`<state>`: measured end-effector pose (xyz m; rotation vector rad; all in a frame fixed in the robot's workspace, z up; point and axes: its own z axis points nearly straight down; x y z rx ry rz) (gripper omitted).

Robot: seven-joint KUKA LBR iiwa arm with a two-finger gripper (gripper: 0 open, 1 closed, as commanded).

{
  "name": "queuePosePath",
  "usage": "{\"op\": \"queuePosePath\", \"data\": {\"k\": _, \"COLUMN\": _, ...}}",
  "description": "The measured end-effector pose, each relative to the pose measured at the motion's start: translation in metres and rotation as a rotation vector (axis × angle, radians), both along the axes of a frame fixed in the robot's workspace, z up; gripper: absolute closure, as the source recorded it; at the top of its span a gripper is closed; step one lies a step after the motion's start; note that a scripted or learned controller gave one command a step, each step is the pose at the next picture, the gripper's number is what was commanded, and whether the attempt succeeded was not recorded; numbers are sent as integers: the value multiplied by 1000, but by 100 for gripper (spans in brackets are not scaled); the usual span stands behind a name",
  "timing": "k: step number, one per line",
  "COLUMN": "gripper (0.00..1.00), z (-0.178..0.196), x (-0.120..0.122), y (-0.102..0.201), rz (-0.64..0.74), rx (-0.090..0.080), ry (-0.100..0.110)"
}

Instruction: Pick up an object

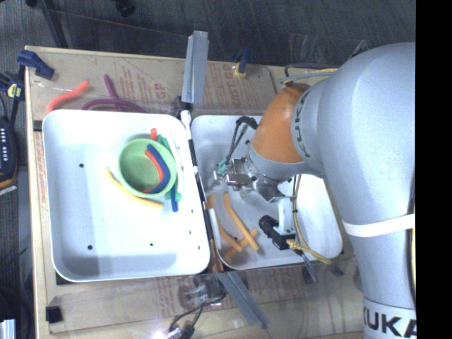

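Here, gripper (227,175) low in the right bin (212,136); finger state cannot be told. Orange sticks (236,226) nearby. Green bowl (145,167) in left bin (70,189).

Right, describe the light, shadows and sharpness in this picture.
Camera view: bright, even light washes out the left bin, with a soft shadow along its lower wall; the arm shades much of the right bin; the green bowl looks fairly sharp, the parts around the hand slightly soft.

Bright, even overhead light glares off the left bin (70,189), with soft focus and faint shadows throughout.
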<state>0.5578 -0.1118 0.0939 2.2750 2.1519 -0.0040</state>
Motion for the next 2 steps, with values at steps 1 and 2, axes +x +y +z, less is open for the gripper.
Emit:
{"op": "queuePosePath", "data": {"k": 1, "gripper": 0, "z": -2, "x": 68, "y": -28, "rz": 24, "rx": 10, "ry": 7}}
{"op": "queuePosePath", "data": {"k": 2, "gripper": 0, "z": 44, "x": 5, "y": -42, "rz": 355, "rx": 10, "ry": 9}}
